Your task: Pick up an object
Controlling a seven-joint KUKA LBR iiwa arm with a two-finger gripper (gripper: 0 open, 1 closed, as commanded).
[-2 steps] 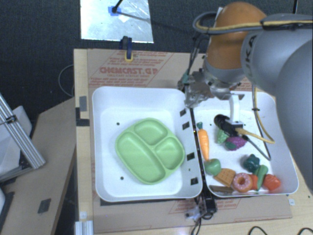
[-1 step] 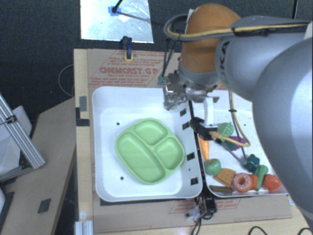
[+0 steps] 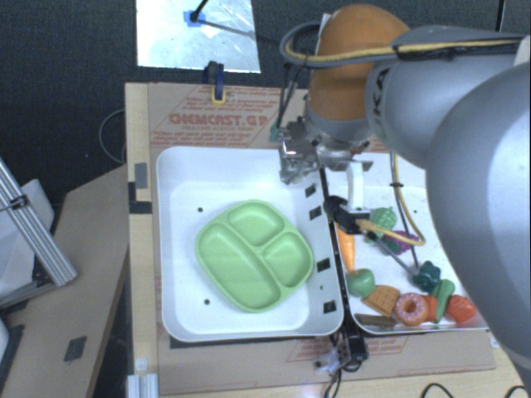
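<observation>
Pick not done, as far as I can judge. The toys are all lying in the right bin point(image 3: 477, 326); nothing is lifted.

Likely candidates, near end of the right bin: donut point(image 3: 410, 308), waffle piece point(image 3: 382, 298), green round toy point(image 3: 361, 282), red piece point(image 3: 461, 309), green pepper-like piece point(image 3: 443, 292), dark teal piece point(image 3: 428, 274). Further up: carrot point(image 3: 347, 249) along the left wall, a light green piece point(image 3: 383, 219) and a purple stick point(image 3: 401, 238) next to it. The toys are clustered and several touch, so a clean single grasp looks tricky.

End effector point(image 3: 292, 169) sits at the far end, over the divide between the two bins, closer to the left bin's far right corner. It is well apart from the toy cluster. Can't tell from this angle whether it's wide or narrow; nothing visible in it. The arm's bulk covers much of the right bin's far right.

Left bin point(image 3: 178, 247): holds one green divided plate point(image 3: 253, 254), three compartments, all bare, lying flat about mid-bin.

Left to do: move over a toy, descend, close, lift. So basically the whole pick.

Both bins sit on a cardboard sheet point(image 3: 211, 116) on the counter.
</observation>
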